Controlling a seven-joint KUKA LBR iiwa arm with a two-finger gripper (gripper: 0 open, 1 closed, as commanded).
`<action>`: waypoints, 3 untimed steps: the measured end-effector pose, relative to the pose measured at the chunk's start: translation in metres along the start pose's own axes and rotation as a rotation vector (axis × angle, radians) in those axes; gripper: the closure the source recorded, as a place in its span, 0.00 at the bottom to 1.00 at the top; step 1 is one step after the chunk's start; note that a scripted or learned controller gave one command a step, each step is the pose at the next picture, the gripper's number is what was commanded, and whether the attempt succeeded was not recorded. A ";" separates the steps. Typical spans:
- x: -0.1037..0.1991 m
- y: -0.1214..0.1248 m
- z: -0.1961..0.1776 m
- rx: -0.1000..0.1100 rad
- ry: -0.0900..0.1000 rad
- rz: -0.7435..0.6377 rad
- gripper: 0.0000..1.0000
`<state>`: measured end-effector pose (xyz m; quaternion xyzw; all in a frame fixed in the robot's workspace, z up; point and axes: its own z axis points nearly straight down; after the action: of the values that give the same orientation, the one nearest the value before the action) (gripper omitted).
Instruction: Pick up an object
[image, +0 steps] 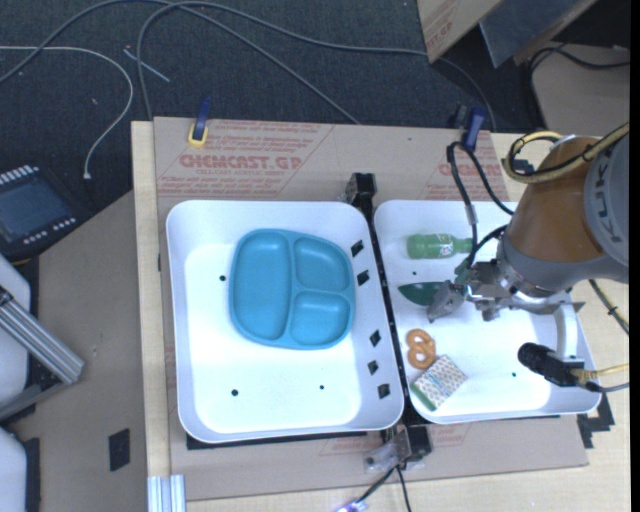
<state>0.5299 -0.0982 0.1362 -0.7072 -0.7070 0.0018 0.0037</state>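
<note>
**Jaws low in the right bin, beside a dark green object**

The jaws sit low over the right bin, pointing toward the divider; whether they are apart or together cannot be told from this slant. The nearest candidate is a dark green object, just beside the tips on the divider side, its long axis running roughly across the bin. A green bottle lies farther back, a pretzel and a patterned packet nearer the front. All 4 lie apart. The left bin holds a blue divided plate. Both bins rest on the desk.
</note>
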 end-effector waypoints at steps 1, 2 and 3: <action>0.000 0.002 0.050 -0.008 0.000 0.002 0.00; 0.000 0.001 0.039 -0.009 -0.001 0.001 1.00; 0.002 0.013 -0.014 -0.014 -0.003 -0.002 1.00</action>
<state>0.5427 -0.0958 0.1506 -0.7065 -0.7077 -0.0018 -0.0023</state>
